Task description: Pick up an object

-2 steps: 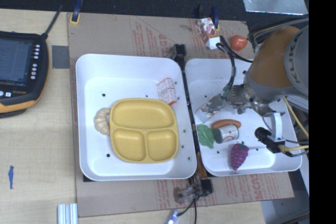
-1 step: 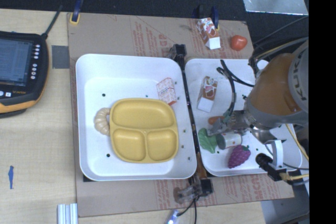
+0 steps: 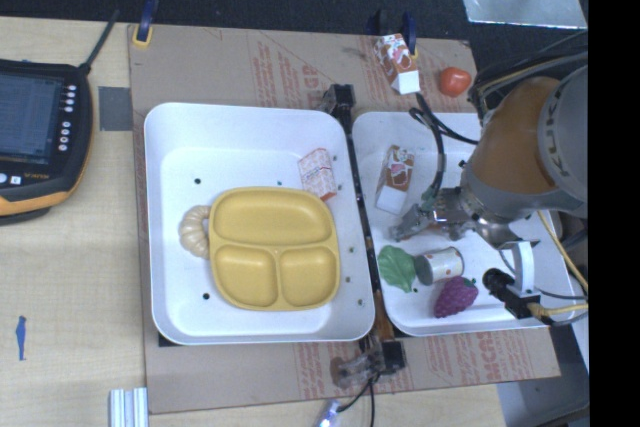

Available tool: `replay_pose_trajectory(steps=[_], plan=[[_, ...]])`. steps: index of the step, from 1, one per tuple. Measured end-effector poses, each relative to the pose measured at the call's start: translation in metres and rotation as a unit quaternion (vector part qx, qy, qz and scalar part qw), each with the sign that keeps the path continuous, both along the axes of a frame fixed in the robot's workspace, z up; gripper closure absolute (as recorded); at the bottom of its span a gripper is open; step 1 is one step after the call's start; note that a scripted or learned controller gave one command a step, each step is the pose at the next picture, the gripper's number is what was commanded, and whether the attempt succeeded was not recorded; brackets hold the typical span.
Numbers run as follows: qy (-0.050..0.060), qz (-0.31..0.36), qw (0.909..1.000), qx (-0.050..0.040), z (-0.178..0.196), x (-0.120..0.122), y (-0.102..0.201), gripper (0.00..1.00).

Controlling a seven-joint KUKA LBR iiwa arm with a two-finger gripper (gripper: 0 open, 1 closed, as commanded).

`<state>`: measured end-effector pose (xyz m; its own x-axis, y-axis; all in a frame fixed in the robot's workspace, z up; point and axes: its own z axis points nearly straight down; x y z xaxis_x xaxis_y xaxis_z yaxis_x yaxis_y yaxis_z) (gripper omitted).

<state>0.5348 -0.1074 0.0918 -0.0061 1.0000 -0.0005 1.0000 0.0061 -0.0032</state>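
Note:
My gripper (image 3: 418,220) hangs low in the right bin (image 3: 455,128), near its left side. Just above it lies a small brown and white carton (image 3: 396,177), close to it or touching. Below the gripper are a green leaf toy (image 3: 397,267), a silver can (image 3: 440,266) on its side and a purple bunch of grapes (image 3: 455,297). I see nothing held. The left bin (image 3: 180,140) holds a yellow divided plate (image 3: 273,247), a beige pastry (image 3: 193,229) at the plate's left edge and a red and white packet (image 3: 318,173).
Outside the bins, on the cardboard behind the right bin, stand a small carton (image 3: 397,62) and a red tomato (image 3: 455,81). A tablet with an orange rim (image 3: 40,137) lies at far left. My arm covers the right bin's right part.

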Motion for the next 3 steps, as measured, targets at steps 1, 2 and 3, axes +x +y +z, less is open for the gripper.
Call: replay_pose_trajectory(steps=[1, 2, 3], plan=[[-0.001, -0.001, 1.0, -0.0001, 0.0, 0.065, -0.054, 0.0], [0.001, 0.0, 1.0, 0.0003, 0.0, 0.021, -0.003, 0.0], [0.002, 0.002, 1.0, -0.0001, 0.01, 0.021, -0.004, 1.0]])
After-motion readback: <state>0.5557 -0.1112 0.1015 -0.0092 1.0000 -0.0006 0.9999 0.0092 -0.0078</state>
